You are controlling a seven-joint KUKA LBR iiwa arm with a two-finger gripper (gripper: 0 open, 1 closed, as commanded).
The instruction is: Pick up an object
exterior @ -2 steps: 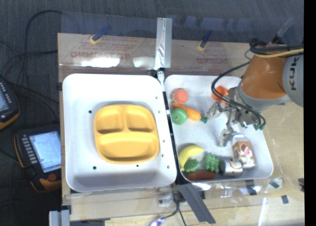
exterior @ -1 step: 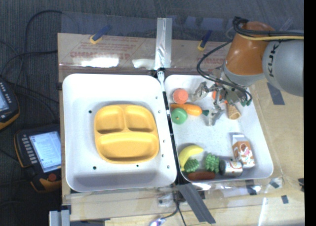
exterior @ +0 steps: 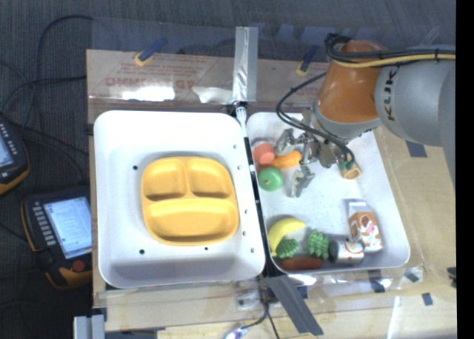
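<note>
Orange toy carrot (exterior: 286,158) in the right bin (exterior: 394,212), up near the top left corner. Touching a red toy tomato (exterior: 263,152); just above a green toy apple (exterior: 270,178). Looks like the likely thing to pick.

End effector (exterior: 295,161) right over it, spread wide, one finger on each side of the carrot. Nothing pinched yet. Probably spread this way to close around the carrot.

Tricky spot: tomato and apple crowded close, easy to bump.

Further out along the bottom wall: yellow toy fruit (exterior: 284,229), toy broccoli (exterior: 288,247), a can (exterior: 348,250). Yellow food tray (exterior: 189,198) in the left bin (exterior: 118,145), well apart. Both bins on the worktop (exterior: 111,71).
</note>
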